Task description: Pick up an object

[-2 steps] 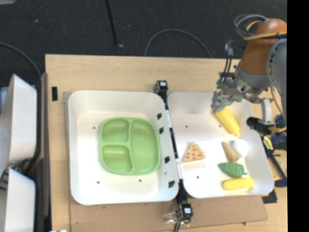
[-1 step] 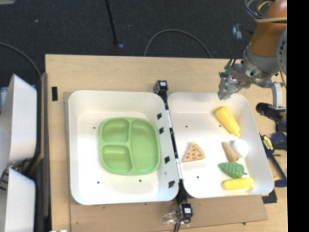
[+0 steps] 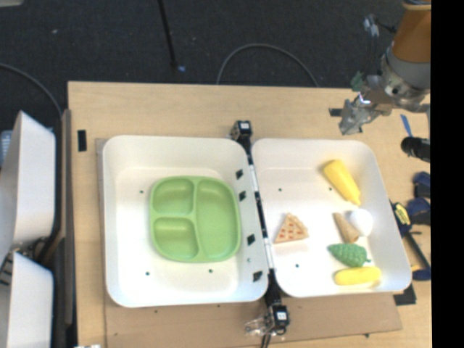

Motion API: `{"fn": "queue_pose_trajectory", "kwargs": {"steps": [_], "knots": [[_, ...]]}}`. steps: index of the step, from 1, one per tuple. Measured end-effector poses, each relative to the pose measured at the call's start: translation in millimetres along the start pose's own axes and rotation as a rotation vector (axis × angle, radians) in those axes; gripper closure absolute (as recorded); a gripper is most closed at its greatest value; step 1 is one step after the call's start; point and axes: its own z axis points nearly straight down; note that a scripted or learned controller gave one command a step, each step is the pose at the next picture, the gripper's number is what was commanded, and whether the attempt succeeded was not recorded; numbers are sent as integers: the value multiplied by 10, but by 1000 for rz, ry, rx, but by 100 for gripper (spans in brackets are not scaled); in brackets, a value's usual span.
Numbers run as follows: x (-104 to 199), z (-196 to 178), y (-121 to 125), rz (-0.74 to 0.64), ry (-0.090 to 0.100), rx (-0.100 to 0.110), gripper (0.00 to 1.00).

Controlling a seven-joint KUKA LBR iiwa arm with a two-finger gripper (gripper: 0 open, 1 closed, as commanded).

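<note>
The right bin (image 3: 304, 158) holds several toy foods: a yellow corn-like piece (image 3: 341, 180) at the upper right, a pizza slice (image 3: 291, 230) near the middle, a white egg-like ball (image 3: 359, 221) against a tan stick (image 3: 345, 228), a green leafy piece (image 3: 348, 253), and a yellow banana-like piece (image 3: 357, 275) at the bottom. My gripper (image 3: 354, 119) hangs above the bench just beyond the right bin's far right corner, apart from every object. The arm's orange band (image 3: 412, 35) rises at the top right.
The left bin (image 3: 123, 165) holds a green divided plate (image 3: 194, 218). Black clips (image 3: 241, 130) sit along the seam between the bins. White boxes (image 3: 29, 165) stand at the far left, and blue and black tools (image 3: 418, 194) lie off the bench's right edge.
</note>
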Motion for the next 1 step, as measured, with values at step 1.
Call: {"fn": "queue_pose_trajectory", "kwargs": {"steps": [1], "knots": [[423, -9, -179, -2, 2, 7, 100]]}}
